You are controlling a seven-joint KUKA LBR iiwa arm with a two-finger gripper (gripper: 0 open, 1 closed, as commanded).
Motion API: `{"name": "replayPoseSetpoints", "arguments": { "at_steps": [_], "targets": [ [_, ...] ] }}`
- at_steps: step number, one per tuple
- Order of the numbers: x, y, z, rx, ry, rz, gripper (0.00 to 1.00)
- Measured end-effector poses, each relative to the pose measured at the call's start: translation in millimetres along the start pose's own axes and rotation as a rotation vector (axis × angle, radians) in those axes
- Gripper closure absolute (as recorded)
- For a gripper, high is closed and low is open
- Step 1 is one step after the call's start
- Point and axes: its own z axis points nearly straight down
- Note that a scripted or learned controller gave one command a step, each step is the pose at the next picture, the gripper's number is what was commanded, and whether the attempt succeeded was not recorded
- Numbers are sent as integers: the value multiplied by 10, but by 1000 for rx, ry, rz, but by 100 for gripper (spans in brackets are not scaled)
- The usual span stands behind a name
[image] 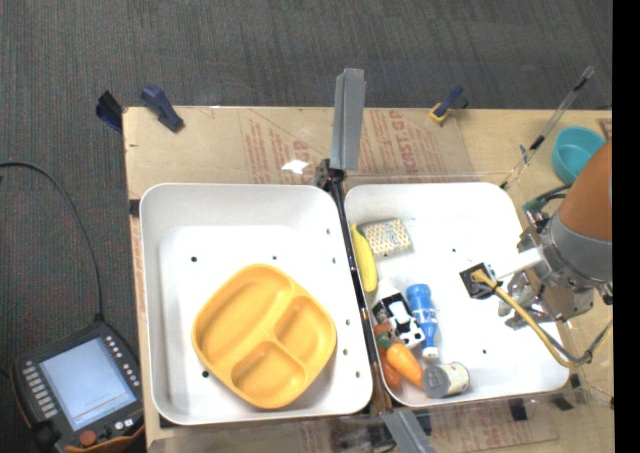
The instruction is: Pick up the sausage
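Sausage (384, 368) (a reddish sliver, hard to make out) lies beside the carrot (405, 365) at the right bin (500, 203), front-left corner; gripper (522, 309) hovers near its right edge, and I cannot tell whether it is parted or closed.

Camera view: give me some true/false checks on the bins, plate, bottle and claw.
1. The plate lies in the left bin. True.
2. The bottle lies on the plate. False: it lies in the right bin.
3. The carrot lies beside the can. True.
4. The claw hangs over the left bin. False: it is over the right bin's right side.
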Motion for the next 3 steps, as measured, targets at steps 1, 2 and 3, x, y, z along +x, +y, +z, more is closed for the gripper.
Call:
{"name": "replayPoseSetpoints", "arguments": {
  "at_steps": [1, 2, 3],
  "targets": [
    [-22, -404, 246, 0, -2, -2, 100],
    [-67, 691, 374, 0, 0, 3, 100],
    [-184, 379, 625, 2, -1, 2, 100]
  ]
}}
